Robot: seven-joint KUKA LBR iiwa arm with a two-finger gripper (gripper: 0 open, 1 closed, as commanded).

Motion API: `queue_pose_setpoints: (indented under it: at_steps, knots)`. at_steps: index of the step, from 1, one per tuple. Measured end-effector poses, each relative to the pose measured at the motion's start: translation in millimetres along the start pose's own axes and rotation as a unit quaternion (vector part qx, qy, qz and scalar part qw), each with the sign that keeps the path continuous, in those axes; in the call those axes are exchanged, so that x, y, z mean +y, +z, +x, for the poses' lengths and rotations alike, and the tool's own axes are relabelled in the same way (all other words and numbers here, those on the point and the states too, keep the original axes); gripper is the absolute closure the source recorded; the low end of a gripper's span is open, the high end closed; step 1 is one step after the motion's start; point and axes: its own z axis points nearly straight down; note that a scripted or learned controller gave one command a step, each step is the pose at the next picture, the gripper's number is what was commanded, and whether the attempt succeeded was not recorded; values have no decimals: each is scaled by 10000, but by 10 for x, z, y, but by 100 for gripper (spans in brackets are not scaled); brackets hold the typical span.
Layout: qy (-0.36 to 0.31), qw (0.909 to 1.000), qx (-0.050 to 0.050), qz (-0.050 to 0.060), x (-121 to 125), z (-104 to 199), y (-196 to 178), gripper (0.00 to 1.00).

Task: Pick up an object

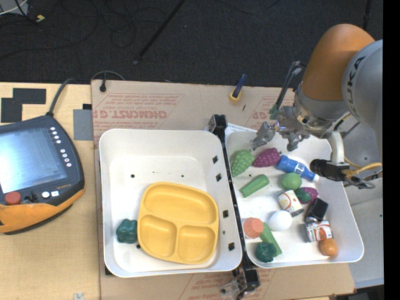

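The right bin (350,255) holds several toy foods: purple grapes (267,157), a light green bunch (241,162), a blue bottle (295,166), a green cucumber (254,185), a green ball (290,181), a small can (289,202), a white egg (280,220) and an orange (327,247). My gripper (275,141) hangs over the bin's far end, just behind the purple grapes and the blue bottle. It is open, fingers spread, with nothing between them.
The left bin (119,167) holds a yellow divided tray (178,222) and a dark green toy (127,230). A teach pendant (34,161) lies left of the bins. A black divider (225,186) runs between the bins.
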Motion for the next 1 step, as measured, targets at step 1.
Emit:
queue_pose_setpoints:
  at_steps: [1]
  knots:
    - [0, 10000, 4, 0, 2, -4, -101, 100]
